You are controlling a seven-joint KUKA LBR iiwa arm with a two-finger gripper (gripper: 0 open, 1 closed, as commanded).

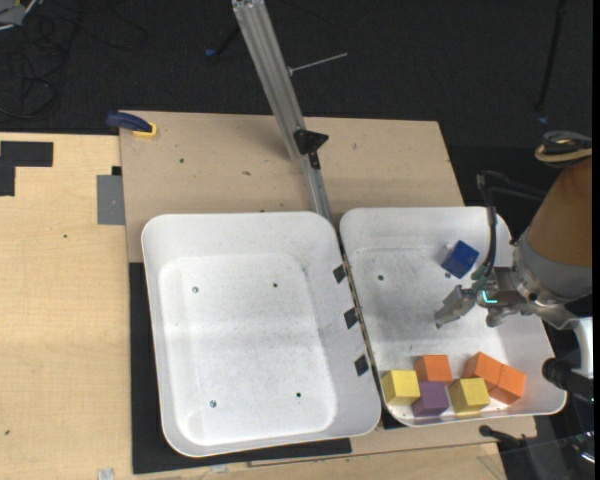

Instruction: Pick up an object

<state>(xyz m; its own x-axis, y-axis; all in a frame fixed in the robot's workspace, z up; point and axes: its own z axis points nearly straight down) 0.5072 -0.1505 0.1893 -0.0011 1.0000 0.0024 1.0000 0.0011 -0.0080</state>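
Over the right bin (380,230) the end effector (467,303) hangs low above the white floor, reaching in from the right, as the arm's base sits on that side. Its two fingers stand apart with nothing between them, so it is open and grips no object. It sits between the blue block (461,258), just up and behind it, and the row of blocks along the near wall, which suggests a descent toward bare floor or a pause between targets; which block it aims at I cannot tell.

Any of the blocks would serve as the thing to pick up, and all lie in the right bin. The blue block rests alone and tilted, well apart from the others, so it looks the easier grasp. The rest crowd the near edge, touching or almost touching, probably because they slid or dropped there against the sloped wall, which leaves the fingers little room.

Counted: one blue block; two yellow blocks (401,384); one purple block (432,398); and orange blocks (433,367), one by the purple and what seem two more at the right corner, though those may be one piece. The left bin (170,238) sits beside on the wooden surface (220,163), two bins in all.
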